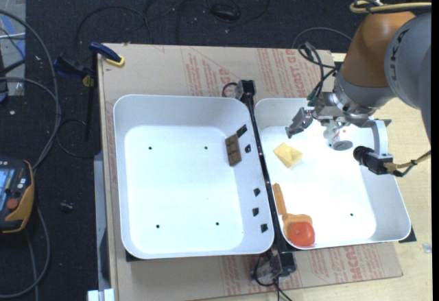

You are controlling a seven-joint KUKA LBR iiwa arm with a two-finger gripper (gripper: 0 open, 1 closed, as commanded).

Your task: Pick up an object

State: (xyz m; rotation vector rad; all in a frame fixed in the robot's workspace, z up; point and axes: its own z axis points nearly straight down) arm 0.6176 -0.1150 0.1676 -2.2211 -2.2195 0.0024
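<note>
My gripper (317, 129) hangs over the back of the right bin (384, 203), open, with nothing between its fingers. One dark finger (298, 123) points left and the other finger (337, 137) sits to its right. A pale yellow wedge (288, 154) lies on the bin floor just left of and below the gripper, apart from it. At the bin's front left corner rests a red ball-shaped thing (301, 232) with an orange wooden handle (278, 198) along the wall. A brown block (233, 149) leans near the right wall of the left bin (137, 155).
The two bins meet at a dark divider (261, 169) with small black marks along it. Cardboard (206, 66) covers the bench under the bins. Cables and a blue and yellow clamp (106, 54) lie beyond the back left corner.
</note>
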